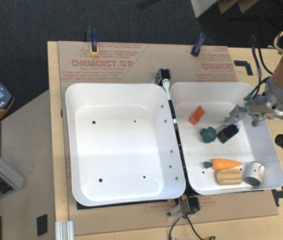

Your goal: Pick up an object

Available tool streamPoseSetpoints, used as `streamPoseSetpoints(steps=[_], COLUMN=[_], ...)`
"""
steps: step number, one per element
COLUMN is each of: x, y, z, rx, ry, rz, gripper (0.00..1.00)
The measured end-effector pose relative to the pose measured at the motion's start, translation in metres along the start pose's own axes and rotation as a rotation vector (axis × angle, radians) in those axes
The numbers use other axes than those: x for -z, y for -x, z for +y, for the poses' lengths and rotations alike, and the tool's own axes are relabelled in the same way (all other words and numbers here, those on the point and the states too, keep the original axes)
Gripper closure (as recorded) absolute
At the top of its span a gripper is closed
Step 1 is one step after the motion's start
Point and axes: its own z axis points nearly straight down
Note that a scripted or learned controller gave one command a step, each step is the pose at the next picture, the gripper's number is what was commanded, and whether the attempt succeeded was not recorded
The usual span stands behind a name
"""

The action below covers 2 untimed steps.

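1. The arm enters from the right, and the tool (234,115) sits low over the right bin (266,134), near its back right part.
2. I cannot tell how the tool is set: its tip is small and blurred against the white floor.
3. A black block (227,133) lies just below and beside the tool tip. Whether they touch is unclear. Nothing is visibly held.
4. A green lump (208,134) lies just left of the black block, close enough to crowd a grasp. An orange block (196,115) lies farther back and left, apart from the rest.
5. At the front of the right bin, a carrot (223,164) lies across, with a tan block (229,177) touching it just in front and a small can (254,173) tipped at their right end.
6. The black block looks like the nearest target. It seems small, stiff and light, so I judge it should lift easily if pinched across its short width.
7. Its tilt may call for a wrist turn, otherwise it could skid on the slick bin floor.
8. The left bin (76,134) holds no objects.
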Motion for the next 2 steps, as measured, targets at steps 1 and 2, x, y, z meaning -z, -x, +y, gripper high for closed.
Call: streamPoseSetpoints(steps=[1,2], x=[-0.08,-0.066], y=[-0.015,-0.013], z=[-0.003,-0.002], rx=[0.004,0.002], ry=[0.008,0.016], rz=[-0.001,-0.005], gripper=[0.0,1.0])
